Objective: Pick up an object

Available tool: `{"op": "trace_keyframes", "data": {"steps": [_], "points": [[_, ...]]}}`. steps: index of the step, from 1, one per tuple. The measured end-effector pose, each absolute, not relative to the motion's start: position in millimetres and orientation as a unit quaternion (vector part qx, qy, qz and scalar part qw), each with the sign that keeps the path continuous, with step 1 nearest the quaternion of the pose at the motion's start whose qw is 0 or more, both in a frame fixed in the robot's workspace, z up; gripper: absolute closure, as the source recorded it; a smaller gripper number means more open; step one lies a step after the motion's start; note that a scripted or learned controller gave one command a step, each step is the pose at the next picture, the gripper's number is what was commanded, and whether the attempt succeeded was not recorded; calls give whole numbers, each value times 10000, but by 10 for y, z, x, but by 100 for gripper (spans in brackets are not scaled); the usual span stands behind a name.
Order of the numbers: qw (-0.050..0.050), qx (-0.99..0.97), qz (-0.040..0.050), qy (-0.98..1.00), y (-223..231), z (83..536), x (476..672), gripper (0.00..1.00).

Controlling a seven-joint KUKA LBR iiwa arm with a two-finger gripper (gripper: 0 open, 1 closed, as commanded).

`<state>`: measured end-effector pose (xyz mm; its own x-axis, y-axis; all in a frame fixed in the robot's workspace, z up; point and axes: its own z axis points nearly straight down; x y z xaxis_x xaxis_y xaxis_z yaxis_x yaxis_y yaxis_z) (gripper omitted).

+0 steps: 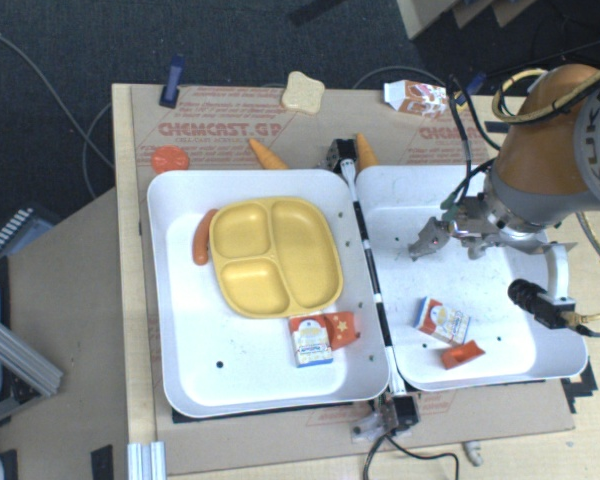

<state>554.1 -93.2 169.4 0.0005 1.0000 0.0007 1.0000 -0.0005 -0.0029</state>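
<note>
Claw (448, 236) low over right bin (400, 193), arm (550, 138) angled in from right

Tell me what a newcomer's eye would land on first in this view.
The yellow divided plate stands out, lying in the left bin with a red sausage along its left side. Next comes the arm's orange band at the right, with the gripper over the right bin. Two small cartons draw the eye too: one just below the plate, another in the right bin.
</note>
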Motion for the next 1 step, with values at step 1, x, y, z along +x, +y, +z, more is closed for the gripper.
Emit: {"op": "trace_keyframes", "data": {"steps": [1], "points": [[6, -7074, 3, -7068, -997, 852, 5152, 0]]}}
